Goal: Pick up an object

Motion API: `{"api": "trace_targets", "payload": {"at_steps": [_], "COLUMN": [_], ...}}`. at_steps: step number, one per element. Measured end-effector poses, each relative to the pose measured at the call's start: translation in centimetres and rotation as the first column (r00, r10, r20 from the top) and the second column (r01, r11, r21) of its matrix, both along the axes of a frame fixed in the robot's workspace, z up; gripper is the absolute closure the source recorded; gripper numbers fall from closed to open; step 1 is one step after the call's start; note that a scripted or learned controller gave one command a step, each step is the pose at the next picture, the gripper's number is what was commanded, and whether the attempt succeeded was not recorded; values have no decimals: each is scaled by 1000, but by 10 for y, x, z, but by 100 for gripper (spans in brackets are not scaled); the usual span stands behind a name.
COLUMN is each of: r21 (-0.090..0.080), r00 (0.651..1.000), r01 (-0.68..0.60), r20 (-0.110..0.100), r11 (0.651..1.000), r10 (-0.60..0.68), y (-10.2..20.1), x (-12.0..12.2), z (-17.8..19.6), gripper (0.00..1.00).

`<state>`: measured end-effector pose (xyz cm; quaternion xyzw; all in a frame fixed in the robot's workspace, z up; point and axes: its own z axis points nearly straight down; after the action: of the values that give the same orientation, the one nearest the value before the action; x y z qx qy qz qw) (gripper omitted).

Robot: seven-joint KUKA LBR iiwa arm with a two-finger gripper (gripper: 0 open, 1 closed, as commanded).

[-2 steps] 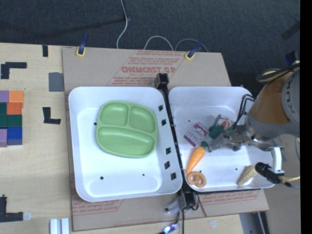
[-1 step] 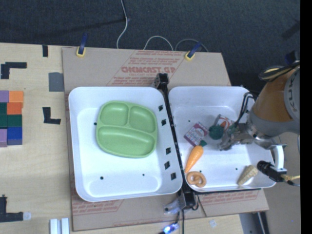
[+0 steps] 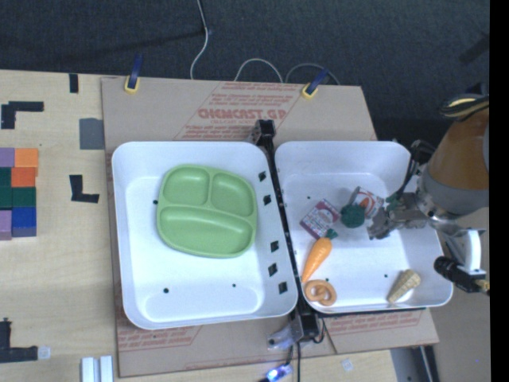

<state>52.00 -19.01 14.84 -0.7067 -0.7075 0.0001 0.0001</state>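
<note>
The gripper (image 3: 383,223) hangs low in the right bin (image 3: 342,159), just beside a dark green toy (image 3: 352,214). I think it wants that toy. An orange carrot (image 3: 317,255) lies near it, ready for grabbing too.

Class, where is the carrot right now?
The carrot lies in the right bin, near its left wall, just above the pretzel.

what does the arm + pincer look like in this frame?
The arm enters from the right: grey casing with a broad orange band above the wrist. The pincer is a small dark grey metal assembly. A black-and-white fitting sits below the wrist.
</note>
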Motion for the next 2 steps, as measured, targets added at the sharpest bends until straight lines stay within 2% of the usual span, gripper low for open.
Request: {"api": "trace_targets", "payload": {"at_steps": [2], "r21": [-1], "r00": [1000], "r01": [-2], "r20": [1], "r11": [1000], "r10": [2], "y": [1], "x": [3], "z": [89], "gripper": [100]}}
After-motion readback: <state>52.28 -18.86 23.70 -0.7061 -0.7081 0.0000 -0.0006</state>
